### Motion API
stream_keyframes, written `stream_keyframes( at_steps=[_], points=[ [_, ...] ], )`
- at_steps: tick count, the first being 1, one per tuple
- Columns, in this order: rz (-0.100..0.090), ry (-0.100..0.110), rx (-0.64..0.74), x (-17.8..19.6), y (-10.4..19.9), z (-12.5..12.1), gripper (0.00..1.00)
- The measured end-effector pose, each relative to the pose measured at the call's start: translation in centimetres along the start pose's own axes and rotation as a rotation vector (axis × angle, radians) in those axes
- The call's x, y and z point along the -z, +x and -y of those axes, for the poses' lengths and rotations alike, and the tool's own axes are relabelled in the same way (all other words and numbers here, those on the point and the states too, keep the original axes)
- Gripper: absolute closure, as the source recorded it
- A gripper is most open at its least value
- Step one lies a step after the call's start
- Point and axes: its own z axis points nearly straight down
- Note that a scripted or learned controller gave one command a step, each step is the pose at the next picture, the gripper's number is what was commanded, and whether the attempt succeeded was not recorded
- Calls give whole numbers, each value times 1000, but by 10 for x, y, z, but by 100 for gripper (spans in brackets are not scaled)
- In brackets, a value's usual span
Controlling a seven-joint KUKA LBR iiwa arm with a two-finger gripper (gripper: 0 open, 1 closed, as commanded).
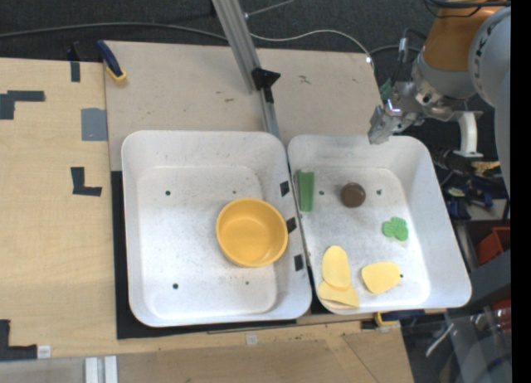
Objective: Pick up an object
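The gripper (pixel 383 128) hung over the right bin's (pixel 431 232) far rim, its grip state impossible to tell, well apart from the brown ball (pixel 353 195), green block (pixel 305 191) and yellow bowl (pixel 251 231).

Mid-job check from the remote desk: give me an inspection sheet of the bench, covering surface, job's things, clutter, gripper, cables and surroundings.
Surface: pale wooden bench bearing two shallow white bins, left bin and right bin, side by side.
Job's things: round yellow plastic bowl upright in the left bin; in the right bin, green flat bar by the left wall, brown round lump, small green piece, pale yellow flat pieces near the front.
Clutter: blue and yellow clamp; dark tape marks.
Gripper: gripper above the right bin's far rim, nothing seen in it.
Cables: thin cable behind the bins.
Surroundings: slanted grey metal pole; dark floor.
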Motion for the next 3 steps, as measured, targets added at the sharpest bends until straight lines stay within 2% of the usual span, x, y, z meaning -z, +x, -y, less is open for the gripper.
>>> stream_keyframes(
  at_steps=[1, 2, 3],
  points=[
    [-2, 6, -1, 8, 0, 0, 100],
    [-3, 8, 3, 17, 42, 20, 100],
    [-2, 10, 2, 6, 86, 48, 100]
  ],
)
